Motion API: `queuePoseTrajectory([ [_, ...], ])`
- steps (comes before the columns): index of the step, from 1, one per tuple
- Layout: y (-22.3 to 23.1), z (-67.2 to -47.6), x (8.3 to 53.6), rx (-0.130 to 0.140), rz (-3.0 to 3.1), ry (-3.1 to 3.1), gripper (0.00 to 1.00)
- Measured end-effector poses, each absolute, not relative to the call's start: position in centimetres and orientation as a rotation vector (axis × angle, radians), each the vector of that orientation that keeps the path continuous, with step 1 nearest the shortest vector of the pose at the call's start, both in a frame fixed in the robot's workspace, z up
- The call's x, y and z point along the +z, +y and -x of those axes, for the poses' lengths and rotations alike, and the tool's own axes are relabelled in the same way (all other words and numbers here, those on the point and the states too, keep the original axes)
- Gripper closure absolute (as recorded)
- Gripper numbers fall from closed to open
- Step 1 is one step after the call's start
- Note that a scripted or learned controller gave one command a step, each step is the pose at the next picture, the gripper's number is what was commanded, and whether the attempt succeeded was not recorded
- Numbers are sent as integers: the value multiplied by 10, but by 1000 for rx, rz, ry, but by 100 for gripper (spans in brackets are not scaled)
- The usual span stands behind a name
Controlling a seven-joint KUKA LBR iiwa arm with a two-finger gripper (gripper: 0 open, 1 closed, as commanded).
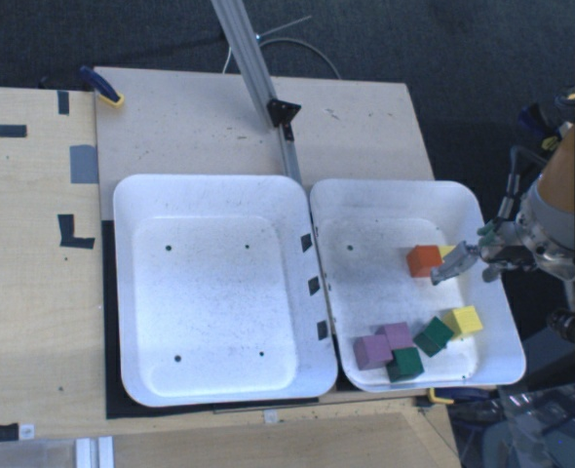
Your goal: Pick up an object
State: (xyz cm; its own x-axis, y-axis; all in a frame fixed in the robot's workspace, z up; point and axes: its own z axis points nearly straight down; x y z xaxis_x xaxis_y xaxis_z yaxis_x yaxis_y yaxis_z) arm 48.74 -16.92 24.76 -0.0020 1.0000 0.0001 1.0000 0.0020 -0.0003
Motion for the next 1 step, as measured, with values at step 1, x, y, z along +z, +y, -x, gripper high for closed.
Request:
queuePoseTrajectory([
  [1,-208,-489,117,-11,2236,-2239,0],
])
